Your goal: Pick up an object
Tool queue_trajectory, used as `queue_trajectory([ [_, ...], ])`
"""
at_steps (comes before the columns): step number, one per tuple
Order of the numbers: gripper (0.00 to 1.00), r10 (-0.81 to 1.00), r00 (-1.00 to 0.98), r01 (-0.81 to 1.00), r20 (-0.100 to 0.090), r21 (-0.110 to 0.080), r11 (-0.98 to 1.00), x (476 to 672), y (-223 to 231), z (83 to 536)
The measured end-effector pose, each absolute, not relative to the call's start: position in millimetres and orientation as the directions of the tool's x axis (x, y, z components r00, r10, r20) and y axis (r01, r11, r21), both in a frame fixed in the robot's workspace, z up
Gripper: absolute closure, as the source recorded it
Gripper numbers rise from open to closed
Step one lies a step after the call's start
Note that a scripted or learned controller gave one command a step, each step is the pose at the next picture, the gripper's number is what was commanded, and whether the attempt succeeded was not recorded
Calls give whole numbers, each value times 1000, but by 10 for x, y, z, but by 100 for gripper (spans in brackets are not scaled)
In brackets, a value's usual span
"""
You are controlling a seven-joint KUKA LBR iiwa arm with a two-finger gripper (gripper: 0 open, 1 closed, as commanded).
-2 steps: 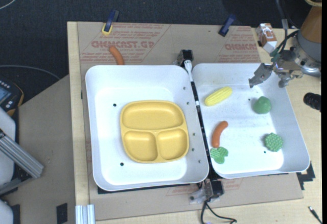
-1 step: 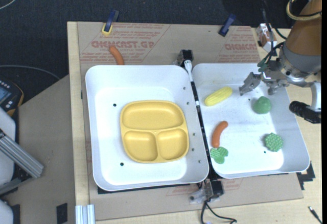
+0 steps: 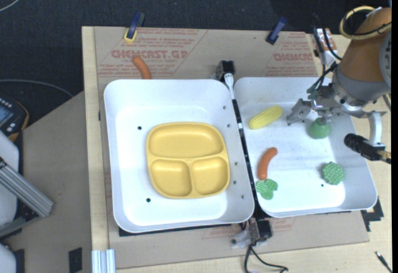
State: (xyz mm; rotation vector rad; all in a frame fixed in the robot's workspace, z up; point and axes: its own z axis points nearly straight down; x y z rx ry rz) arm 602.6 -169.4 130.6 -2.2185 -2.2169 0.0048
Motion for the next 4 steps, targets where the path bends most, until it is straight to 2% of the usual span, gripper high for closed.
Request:
queue_trajectory([
  [1, 0, 1000, -1, 1000, -1, 3, 1, 6035, -1694, 1058],
  [2, 100, 1000, 0, 1000, -2, 4, 0, 6040, -1698, 1148],
  [4, 100, 1000, -1, 1000, -3, 9, 1, 6141, -1723, 2274],
])
